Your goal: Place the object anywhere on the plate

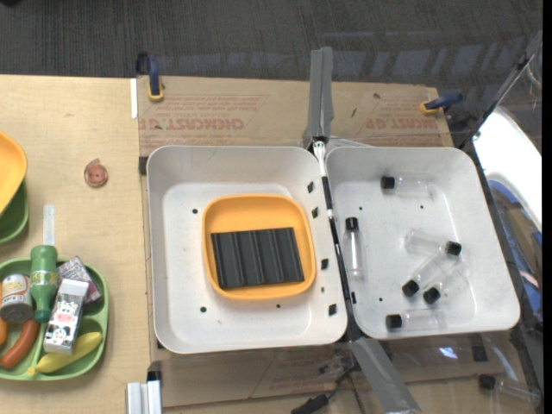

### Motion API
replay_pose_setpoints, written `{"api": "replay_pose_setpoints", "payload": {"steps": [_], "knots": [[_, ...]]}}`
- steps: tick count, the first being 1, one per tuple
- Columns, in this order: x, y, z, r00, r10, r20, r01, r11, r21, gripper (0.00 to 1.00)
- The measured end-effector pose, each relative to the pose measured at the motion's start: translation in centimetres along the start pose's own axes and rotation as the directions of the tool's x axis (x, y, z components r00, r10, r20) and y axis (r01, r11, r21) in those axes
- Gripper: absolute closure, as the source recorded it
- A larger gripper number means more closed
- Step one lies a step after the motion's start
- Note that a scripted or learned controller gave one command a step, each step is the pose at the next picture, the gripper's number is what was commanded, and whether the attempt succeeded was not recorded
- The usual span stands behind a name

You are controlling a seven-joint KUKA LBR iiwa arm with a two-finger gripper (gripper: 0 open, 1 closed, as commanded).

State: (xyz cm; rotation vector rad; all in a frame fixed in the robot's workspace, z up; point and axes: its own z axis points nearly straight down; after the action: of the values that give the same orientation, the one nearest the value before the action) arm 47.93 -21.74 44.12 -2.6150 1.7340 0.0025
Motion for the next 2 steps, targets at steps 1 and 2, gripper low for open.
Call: {"api": "replay_pose_setpoints", "payload": {"steps": [1, 2], "knots": [[-0.37, -0.16, -0.03, 0.944, -0.331, -0.001, 0.331, 0.944, 0.000, 0.00], [-0.24, -1.07, 0.06, 0.760, -0.651, 0.001, 0.650, 0.760, 0.002, 0.00]]}}
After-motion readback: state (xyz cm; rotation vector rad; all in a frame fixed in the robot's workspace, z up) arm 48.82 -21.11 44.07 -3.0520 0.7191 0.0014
